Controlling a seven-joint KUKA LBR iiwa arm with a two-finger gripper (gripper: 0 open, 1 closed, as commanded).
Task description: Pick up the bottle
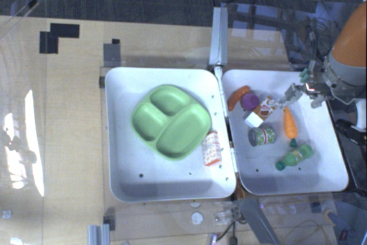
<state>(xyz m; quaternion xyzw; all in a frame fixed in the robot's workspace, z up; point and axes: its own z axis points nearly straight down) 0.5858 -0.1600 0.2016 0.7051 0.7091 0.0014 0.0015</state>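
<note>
Green bottle (pixel 295 156) lies near-right in the right bin (pixel 332 175), one carrot (pixel 290 123) and one can (pixel 262 136) beside it; the gripper's (pixel 292 93) spread cannot be told.

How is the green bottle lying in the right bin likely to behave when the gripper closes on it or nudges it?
The green bottle lies on its side, so a nudge would probably roll it across the right bin. Its rounded, seemingly smooth body may slip between the fingers. It looks small, likely light plastic.
</note>
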